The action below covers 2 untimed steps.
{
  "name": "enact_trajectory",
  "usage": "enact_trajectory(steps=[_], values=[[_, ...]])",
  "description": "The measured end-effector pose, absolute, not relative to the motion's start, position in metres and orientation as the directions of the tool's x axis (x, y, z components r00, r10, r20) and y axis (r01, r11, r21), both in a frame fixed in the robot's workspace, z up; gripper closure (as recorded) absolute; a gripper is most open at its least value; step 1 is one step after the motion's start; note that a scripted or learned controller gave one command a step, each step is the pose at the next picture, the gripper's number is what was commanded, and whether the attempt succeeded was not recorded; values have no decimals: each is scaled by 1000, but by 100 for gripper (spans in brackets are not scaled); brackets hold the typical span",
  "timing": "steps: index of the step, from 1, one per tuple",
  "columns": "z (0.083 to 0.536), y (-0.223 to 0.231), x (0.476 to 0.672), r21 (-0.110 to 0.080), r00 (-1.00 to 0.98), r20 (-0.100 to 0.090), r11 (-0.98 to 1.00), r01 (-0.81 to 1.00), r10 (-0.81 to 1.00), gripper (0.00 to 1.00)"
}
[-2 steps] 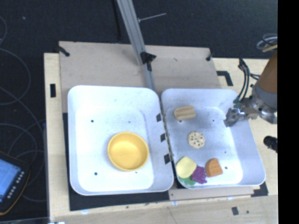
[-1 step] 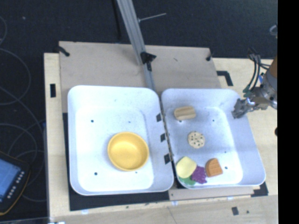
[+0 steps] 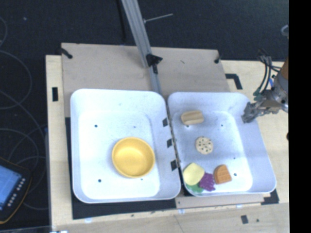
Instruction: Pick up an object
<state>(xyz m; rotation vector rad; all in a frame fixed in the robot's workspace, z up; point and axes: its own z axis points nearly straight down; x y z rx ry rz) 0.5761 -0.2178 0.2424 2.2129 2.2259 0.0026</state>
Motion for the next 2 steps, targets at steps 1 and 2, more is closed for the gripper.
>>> enact_trajectory(steps=[1,2], values=[[250,-173,584,2,-8,1,8,1000,1000,100],[258,-116,589,2,-9,2,9,1000,1000,100]])
